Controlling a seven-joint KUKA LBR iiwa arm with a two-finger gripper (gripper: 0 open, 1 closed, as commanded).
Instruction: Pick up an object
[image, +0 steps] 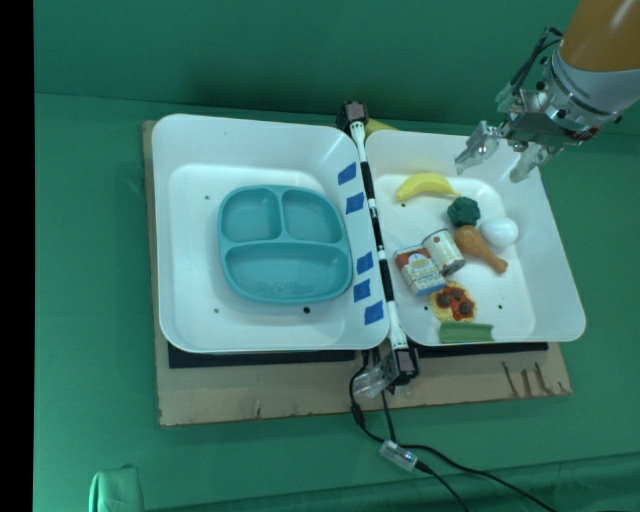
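- While the arm reaches in from the right, the tool (499, 155) is seen above the far edge of the right bin (560, 300), with its two fingers spread wide apart and nothing held between them.
- Toy foods are spread in the right bin: a banana (425, 186), a broccoli (463, 211), an egg (499, 231), a drumstick (481, 248), a can (443, 251), a small box (419, 271), a pizza slice (453, 302) and a green strip (466, 333).
- A teal plate (284, 243) with three parts is seen in the left bin (190, 150).
- Both bins are carried by a green table (90, 300).
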